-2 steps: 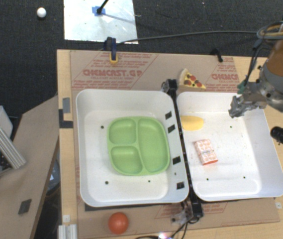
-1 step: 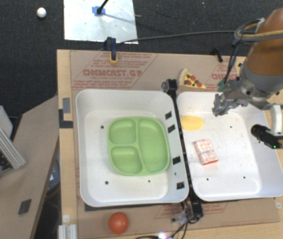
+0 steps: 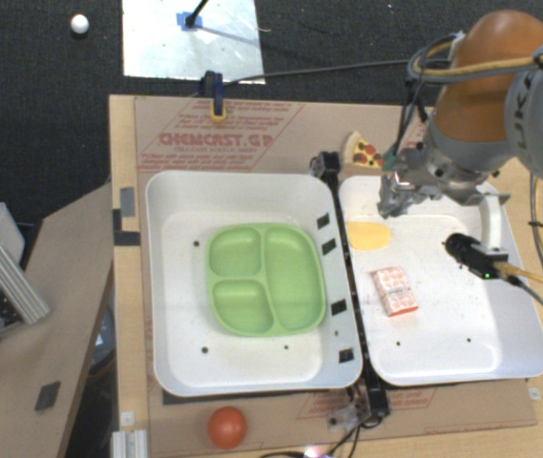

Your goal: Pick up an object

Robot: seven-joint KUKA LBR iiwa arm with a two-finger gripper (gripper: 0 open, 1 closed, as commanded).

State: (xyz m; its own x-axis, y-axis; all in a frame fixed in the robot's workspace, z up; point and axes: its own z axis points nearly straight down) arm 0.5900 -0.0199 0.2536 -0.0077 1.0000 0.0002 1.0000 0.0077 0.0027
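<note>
Hovering the gripper [image 3: 392, 204] just beside the flat yellow piece [image 3: 367, 236] in the right bin [image 3: 462, 346], we are not managing to tell whether the claw is spread or closed. We are judging the piece light, thin and slippery, and are favouring a pinch across its edges.

The claw [image 3: 392, 201] hangs over the right bin [image 3: 462, 346] near its 11 o'clock corner. A flat yellow disc [image 3: 368, 236], perhaps a toy food slice, lies just off the claw at 7 o'clock. A small pink-and-white box [image 3: 394, 290] lies near the bin's centre. The left bin [image 3: 180, 218] holds a green divided plate [image 3: 263, 279] in its middle. On the bench [image 3: 252, 132], a pizza-slice toy [image 3: 362, 151] sits at the right bin's 12 o'clock, and an orange ball [image 3: 226, 426] at the left bin's 6 o'clock.
</note>
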